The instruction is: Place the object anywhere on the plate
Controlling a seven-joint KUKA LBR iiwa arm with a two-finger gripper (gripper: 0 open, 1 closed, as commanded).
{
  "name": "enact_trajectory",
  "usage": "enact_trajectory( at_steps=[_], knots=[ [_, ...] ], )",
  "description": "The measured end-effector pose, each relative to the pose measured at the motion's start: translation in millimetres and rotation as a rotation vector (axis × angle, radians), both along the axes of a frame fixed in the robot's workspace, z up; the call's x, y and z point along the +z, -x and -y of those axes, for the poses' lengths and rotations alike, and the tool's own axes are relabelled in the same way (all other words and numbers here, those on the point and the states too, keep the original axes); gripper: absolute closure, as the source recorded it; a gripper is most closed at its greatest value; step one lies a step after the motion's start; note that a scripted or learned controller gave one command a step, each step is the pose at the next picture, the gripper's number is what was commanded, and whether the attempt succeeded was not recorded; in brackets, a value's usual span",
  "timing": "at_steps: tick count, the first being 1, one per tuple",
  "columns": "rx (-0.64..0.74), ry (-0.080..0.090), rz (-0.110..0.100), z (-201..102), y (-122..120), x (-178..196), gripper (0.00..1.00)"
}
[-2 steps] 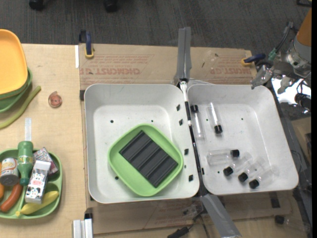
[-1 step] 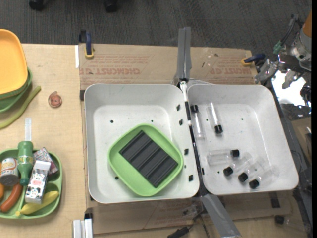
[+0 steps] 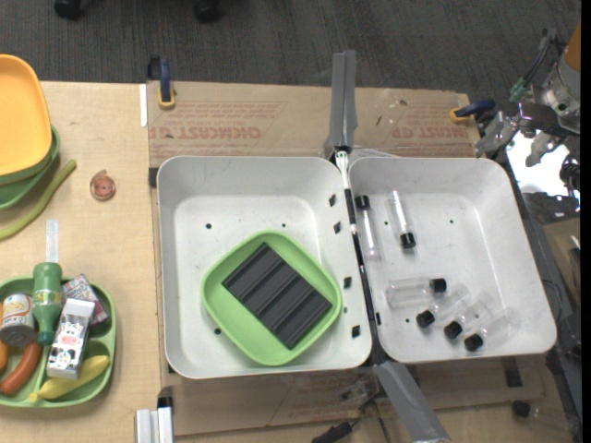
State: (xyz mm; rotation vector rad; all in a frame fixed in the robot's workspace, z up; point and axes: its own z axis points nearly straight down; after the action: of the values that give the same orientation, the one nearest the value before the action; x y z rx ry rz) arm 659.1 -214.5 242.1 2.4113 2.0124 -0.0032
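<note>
A green square plate (image 3: 215, 295) lies tilted in the left bin (image 3: 185, 201), toward its front. A dark grey ridged slab (image 3: 278, 293) rests across the middle of the plate. Several clear vials with black caps lie loose in the right bin (image 3: 480, 201): one long vial (image 3: 400, 220) near the back, another (image 3: 364, 221) along the left wall, and a cluster (image 3: 450, 319) toward the front. My gripper (image 3: 543, 129) hovers at the far right, above and beyond the right bin's back right corner, away from the vials and the plate.
On the bench to the left stand a green tray of toy food (image 3: 55, 358), stacked yellow and green dishes (image 3: 23, 127) and a small pink disc (image 3: 102, 185). Clamps (image 3: 162, 83) hold the cardboard behind the bins.
</note>
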Motion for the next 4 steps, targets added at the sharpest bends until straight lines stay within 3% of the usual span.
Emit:
enact_trajectory(
  at_steps=[2, 4],
  knots=[
    [-0.054, 0.0, 0.001, 1, 0, 25, 0.0],
    [-0.101, 0.0, 0.0, 0, 0, 18, 0.0]
  ],
)
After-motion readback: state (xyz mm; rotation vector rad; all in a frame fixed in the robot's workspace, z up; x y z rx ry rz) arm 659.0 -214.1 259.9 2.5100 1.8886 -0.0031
